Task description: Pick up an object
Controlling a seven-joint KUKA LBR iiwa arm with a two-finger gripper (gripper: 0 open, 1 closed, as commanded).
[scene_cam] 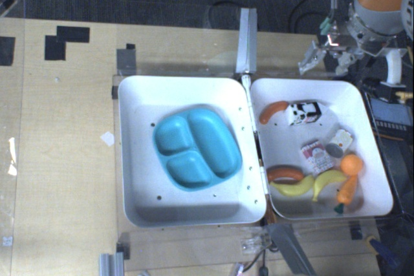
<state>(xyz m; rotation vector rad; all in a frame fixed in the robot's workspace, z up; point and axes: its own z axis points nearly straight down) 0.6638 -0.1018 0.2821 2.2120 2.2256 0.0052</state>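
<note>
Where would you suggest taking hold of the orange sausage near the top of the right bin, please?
Probably across the middle of the sausage, coming straight down from above with the tool. It lies flat and slightly curved on the right bin floor, with bare white floor along both long sides. The black-and-white toy sits just off its right end, so gripping across the width keeps clear of it.

Smooth white plastic bins [129, 139] sit on a pale, matt wood-look bench [58, 139]; a glossy blue plastic divided tray [196, 147] catches the light, beside a shiny yellow banana [310, 185] and orange carrot [347, 191].
</note>
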